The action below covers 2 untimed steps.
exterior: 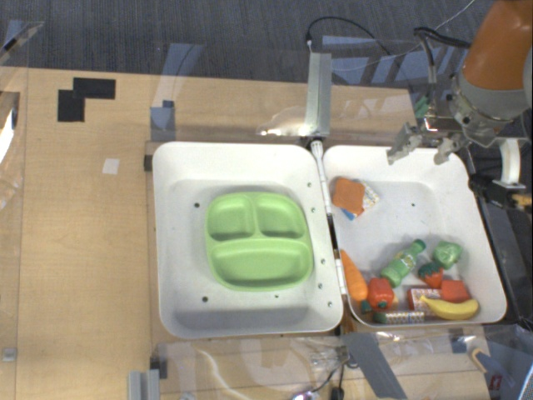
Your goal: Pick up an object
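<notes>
Open, empty claw (423, 150) above right bin's (491, 248) far edge

Wooden bench (75, 223), dark carpet (208, 15) beyond.

Two white bins are counted: left bin (166, 223), right bin (475, 215). One green divided plate (258, 240) is seen in the left bin. In the right bin are counted: one orange packet (350, 196), one carrot (355, 278), one green bottle (403, 262), one banana (452, 308), one green vegetable (447, 253). Small red items near the banana are too clustered to be counted. One gripper (422, 150) is seen.
</notes>
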Each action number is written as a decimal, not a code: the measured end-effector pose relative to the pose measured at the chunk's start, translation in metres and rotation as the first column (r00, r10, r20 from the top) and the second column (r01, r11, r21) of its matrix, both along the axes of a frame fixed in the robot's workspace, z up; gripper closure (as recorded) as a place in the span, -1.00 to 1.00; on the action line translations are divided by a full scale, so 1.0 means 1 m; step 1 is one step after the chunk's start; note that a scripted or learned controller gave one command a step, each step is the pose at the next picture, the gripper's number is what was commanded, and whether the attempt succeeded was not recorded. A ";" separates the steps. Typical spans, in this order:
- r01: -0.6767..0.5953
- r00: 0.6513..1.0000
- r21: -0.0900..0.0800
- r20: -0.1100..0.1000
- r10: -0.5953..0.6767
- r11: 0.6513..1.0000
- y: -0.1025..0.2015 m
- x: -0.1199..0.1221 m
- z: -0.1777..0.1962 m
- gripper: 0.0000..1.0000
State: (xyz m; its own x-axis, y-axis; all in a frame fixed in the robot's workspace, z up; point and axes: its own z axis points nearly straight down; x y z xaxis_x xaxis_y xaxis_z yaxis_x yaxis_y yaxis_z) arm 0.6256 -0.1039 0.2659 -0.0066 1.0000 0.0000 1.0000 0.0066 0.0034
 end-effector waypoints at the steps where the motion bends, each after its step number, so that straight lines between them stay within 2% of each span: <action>1: 0.284 0.959 0.001 0.001 -0.284 0.959 0.026 0.012 0.040 -1.00; 2: 0.189 0.982 0.001 -0.002 -0.189 0.982 0.052 0.007 -0.050 -1.00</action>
